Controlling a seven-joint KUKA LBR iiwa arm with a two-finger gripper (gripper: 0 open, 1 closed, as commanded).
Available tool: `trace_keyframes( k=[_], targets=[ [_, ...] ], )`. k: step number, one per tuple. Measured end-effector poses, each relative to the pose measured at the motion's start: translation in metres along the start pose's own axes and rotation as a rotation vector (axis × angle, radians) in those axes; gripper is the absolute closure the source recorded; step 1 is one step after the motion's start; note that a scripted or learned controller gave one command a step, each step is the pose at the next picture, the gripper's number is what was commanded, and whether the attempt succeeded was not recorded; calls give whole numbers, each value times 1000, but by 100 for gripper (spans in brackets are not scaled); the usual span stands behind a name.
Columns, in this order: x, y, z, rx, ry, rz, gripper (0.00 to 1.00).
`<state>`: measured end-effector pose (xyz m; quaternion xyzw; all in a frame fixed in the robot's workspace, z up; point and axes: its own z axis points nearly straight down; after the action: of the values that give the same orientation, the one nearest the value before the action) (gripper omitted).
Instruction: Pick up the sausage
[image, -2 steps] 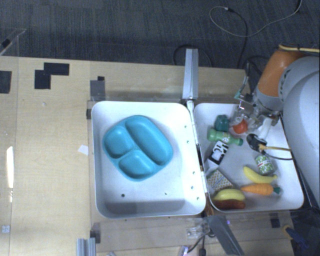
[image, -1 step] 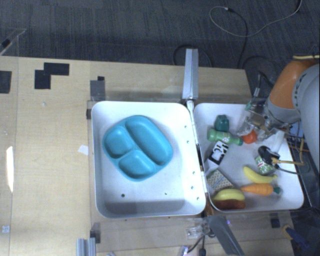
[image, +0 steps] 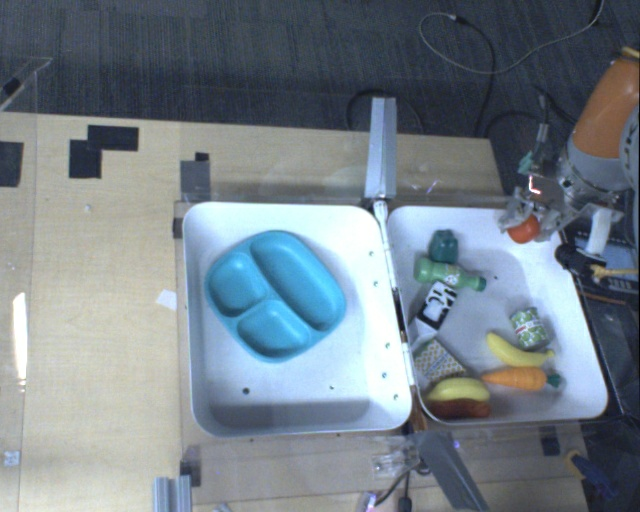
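Puts the reddish sausage (image: 522, 231) at one o'clock in the right bin (image: 560, 290), touching the gripper (image: 529, 214) tip from seven o'clock, long axis foreshortened; cannot tell whether clamped.

The arm (image: 608, 120) has a rounded orange band above a grey wrist section. Below the grey, the pincer (image: 530, 212) is a cluster of pale metal parts with thin dark cables running along it and a small bright light spot on its side.
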<state>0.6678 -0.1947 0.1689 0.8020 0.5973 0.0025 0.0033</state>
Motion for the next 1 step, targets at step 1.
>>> trace_keyframes(
  k=[1],
  targets=[
    [37,-9,72,1,1,-353,100]
  ],
)
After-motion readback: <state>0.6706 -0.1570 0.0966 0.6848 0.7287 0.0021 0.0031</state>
